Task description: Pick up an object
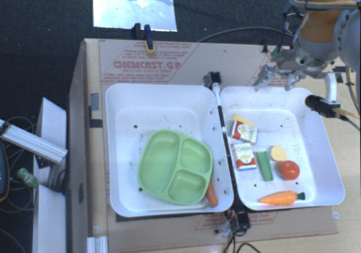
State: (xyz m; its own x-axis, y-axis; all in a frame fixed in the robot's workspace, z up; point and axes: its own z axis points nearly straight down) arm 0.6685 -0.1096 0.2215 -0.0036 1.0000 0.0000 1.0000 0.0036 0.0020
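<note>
My gripper [277,81] hangs above the far rim of the right bin [327,150], open, with nothing between its fingers. Below it in that bin lie two small red-and-yellow cartons [243,129] [244,156], a green block [264,165], a yellow piece [278,153], a red tomato [289,170] and an orange carrot [277,197] near the front. All of them sit well in front of the gripper.
The left bin [130,110] holds a green divided plate [176,166] with an orange sausage-like piece [211,195] by its right edge. A black fitting [317,104] sticks over the right bin's far-right rim. A blue and yellow clamp [148,37] stands at the bench's back edge.
</note>
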